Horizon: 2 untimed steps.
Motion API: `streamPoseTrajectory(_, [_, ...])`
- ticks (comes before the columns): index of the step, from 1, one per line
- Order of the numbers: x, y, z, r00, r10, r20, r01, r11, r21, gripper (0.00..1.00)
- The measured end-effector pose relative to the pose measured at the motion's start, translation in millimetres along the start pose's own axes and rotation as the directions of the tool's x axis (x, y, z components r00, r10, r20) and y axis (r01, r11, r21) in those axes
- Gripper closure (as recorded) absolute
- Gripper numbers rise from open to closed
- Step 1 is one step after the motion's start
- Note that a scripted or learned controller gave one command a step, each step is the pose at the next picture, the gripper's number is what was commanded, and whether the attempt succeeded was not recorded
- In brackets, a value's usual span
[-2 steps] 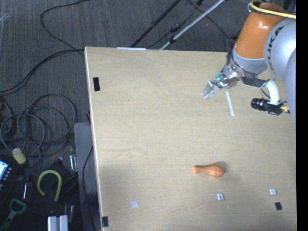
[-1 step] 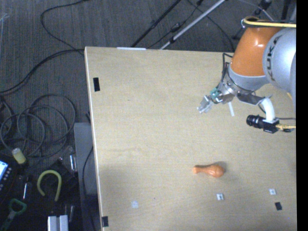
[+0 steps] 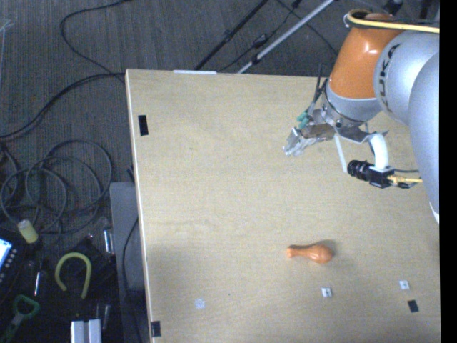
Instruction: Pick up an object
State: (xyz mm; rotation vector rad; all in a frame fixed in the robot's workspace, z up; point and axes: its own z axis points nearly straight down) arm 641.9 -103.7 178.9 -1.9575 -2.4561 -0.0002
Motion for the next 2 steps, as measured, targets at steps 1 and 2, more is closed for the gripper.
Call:
streamPoseTrajectory(1, [-62.3,13.0,71.4,0.830,-0.558,0.003,0.558,0.830,0.000,1.00])
streamPoseTrajectory(2, [9.5,24.0,-7.2,0.873,-0.489,0.002,0.489,0.873,-0.003,1.00])
